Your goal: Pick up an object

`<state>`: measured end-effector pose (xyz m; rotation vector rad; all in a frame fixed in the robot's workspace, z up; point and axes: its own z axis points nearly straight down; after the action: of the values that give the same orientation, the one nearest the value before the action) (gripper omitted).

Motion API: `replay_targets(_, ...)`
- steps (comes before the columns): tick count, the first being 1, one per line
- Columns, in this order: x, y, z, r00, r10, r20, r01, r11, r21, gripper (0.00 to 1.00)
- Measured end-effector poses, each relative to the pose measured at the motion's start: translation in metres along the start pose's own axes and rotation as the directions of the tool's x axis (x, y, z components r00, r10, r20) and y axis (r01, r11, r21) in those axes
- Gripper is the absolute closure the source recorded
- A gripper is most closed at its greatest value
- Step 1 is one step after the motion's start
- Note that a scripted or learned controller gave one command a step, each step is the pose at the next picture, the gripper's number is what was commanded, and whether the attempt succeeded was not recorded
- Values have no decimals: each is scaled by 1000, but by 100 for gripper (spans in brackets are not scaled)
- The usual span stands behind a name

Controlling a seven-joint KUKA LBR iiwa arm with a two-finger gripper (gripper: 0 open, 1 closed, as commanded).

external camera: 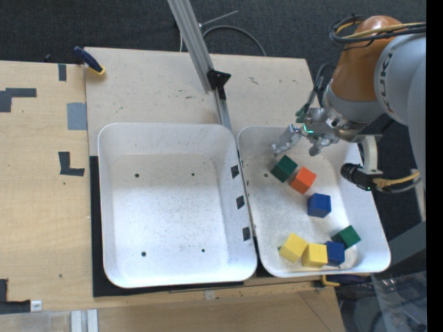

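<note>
**A pale bench on a dark floor**

We see a light wooden bench [41, 185] running in from the left, marked with strips of grey tape [76, 116]. A paler board [159, 88] lies over it, scuffed with small dark marks, and a black mat [94, 241] peeks out along its left and lower edges. Beyond the bench lies dark grey carpet-like floor [83, 9]. A slanted aluminium post [190, 30] crosses from the top, ending in a black bracket [218, 80]. A thin cable [235, 37] loops on the floor. Light is even and soft.
</note>
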<state>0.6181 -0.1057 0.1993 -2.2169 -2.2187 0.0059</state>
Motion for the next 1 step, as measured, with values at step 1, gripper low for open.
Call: replay_targets(1,0,1,-3,1000,-1,1,1,1000,-5,0)
